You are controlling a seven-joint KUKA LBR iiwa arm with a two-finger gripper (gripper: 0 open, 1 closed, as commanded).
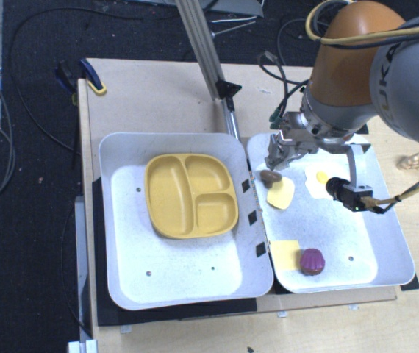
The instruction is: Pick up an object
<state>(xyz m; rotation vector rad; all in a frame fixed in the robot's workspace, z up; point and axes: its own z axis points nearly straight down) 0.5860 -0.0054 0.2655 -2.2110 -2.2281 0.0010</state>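
— Where is the gripper (276, 162)?
— Low over the right bin (386, 219), above a small brown object (270, 176) beside a pale yellow piece (281, 194); its grip cannot be made out.
— Elsewhere?
— A purple object (312, 261) nearby; a yellow divided plate (192, 195) in the left bin (121, 219).

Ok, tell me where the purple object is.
The purple object lies in the right bin, near its front edge, just right of a yellow square.
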